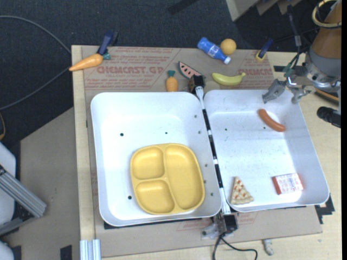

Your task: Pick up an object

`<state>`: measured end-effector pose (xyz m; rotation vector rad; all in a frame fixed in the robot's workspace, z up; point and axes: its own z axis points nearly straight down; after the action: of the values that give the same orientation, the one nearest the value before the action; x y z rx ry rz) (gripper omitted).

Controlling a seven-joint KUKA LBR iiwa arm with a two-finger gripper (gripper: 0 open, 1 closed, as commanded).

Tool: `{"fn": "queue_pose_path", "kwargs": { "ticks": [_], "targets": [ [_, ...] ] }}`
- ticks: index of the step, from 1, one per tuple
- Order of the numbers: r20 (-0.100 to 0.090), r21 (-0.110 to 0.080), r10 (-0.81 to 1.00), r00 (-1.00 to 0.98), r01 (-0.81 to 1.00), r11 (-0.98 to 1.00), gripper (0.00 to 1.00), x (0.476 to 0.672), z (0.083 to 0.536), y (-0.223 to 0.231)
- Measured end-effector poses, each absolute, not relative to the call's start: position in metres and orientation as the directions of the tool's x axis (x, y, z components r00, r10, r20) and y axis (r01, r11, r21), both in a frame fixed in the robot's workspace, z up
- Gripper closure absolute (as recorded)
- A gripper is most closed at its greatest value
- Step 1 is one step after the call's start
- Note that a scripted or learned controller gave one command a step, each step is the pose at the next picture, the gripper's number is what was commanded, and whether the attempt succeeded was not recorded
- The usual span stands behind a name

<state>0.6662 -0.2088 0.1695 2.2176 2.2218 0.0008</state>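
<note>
At the upper right of the frame, the tool hangs over the far edge of the right bin, its two fingers spread wide with nothing between them. Just below it and slightly left, a sausage lies slantwise on the bin floor, apart from the fingers. Toward the lower edge of the same bin sit a pizza slice at the lower left corner and a red-and-white packet to its right, well apart from each other and from the sausage.

In the left bin, a yellow tray with three compartments rests in the lower middle.

Along the top of the tabletop, beyond the bins, lie a carrot at the upper left, a small orange toy, a watermelon slice, a banana, a blue bottle and an orange just beside the bottle.
</note>
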Motion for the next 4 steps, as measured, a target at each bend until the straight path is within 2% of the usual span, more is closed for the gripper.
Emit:
{"fn": "queue_pose_path", "kwargs": {
  "ticks": [1, 2, 3, 4],
  "targets": [
    [0.0, -0.002, 1.0, -0.002, 1.0, 0.002, 0.0, 0.666, 0.094, -0.204],
    [-0.003, 0.003, 1.0, -0.003, 1.0, 0.003, 1.0, 0.668, 0.106, -0.205],
    [-0.003, 0.002, 1.0, -0.003, 1.0, 0.003, 0.0, 0.667, 0.105, -0.205],
    [-0.005, 0.005, 1.0, -0.004, 1.0, 0.004, 1.0, 0.668, 0.116, -0.205]
  ]
}}
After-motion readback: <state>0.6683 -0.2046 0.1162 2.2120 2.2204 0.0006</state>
